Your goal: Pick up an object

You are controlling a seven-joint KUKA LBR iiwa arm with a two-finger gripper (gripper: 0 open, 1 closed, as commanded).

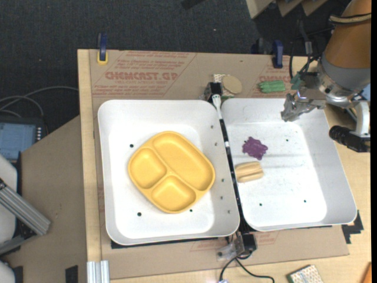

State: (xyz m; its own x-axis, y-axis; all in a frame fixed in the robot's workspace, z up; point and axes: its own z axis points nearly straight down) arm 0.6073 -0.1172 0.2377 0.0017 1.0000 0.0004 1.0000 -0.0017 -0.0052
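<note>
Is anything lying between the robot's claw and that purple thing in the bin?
No: the camera view shows bare white bin floor between the gripper and the purple object.

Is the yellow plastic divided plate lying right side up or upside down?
Right side up: the yellow plastic divided plate shows its three hollow compartments facing upward in the left white bin.

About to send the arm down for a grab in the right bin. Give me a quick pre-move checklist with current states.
1. Targets present in the right bin: purple object and tan bread-like piece. Ok.
2. The two targets lie apart from each other. Ok.
3. Gripper over a target: not ok, it hangs at the bin's far rim, away from both.
4. Jaws open: cannot tell.
5. Gripper carrying anything: nothing is seen in it. Ok.
6. Tan piece clear of the divider wall: not ok, it lies close beside it.
</note>
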